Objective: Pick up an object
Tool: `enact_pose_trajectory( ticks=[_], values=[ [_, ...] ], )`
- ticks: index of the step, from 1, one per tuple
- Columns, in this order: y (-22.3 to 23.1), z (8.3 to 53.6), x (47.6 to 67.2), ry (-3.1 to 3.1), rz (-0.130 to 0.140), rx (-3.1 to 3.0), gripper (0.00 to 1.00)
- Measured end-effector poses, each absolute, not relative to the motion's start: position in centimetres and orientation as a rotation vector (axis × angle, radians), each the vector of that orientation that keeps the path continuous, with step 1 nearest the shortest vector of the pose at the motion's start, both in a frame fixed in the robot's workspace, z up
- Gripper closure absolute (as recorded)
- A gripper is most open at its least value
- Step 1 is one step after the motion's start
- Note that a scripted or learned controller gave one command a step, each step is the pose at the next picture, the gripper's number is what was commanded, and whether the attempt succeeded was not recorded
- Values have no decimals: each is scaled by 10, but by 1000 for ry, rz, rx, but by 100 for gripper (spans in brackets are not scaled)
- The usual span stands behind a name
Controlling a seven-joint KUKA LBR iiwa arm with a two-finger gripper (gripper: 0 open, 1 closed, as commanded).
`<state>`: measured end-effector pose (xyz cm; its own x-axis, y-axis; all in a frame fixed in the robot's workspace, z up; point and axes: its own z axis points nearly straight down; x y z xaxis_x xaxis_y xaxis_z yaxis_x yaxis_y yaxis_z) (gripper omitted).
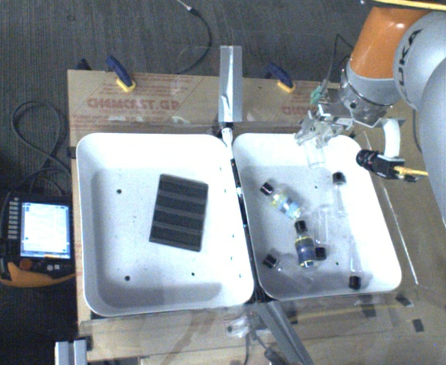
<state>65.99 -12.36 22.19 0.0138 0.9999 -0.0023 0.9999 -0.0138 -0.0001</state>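
Dark carpet surrounds my table [93, 101] carrying two white bins.
At 3 o'clock, the right bin [374, 204] contains several clear bottles [287, 202] with dark caps; the left bin [93, 204] contains a black ribbed pad [179, 211]. My hand [316, 134] hovers at 1 o'clock over the right bin's far rim; I cannot tell its finger state.

Pretty even overhead light here, nothing harsh. The two white bins [93, 204] come out bright, close to blown out, with just soft shadow along their inner walls. The tablet screen [45, 230] left of the counter glows white, totally overexposed. Clear bottles [336, 211] in the right bin look smeary and hard to read. Overall a bit soft and grainy.
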Motion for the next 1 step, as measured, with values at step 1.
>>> enact_pose_trajectory(
  ticks=[1],
  values=[
    [-91,229,668,2151,-4,2291,100]
  ],
)
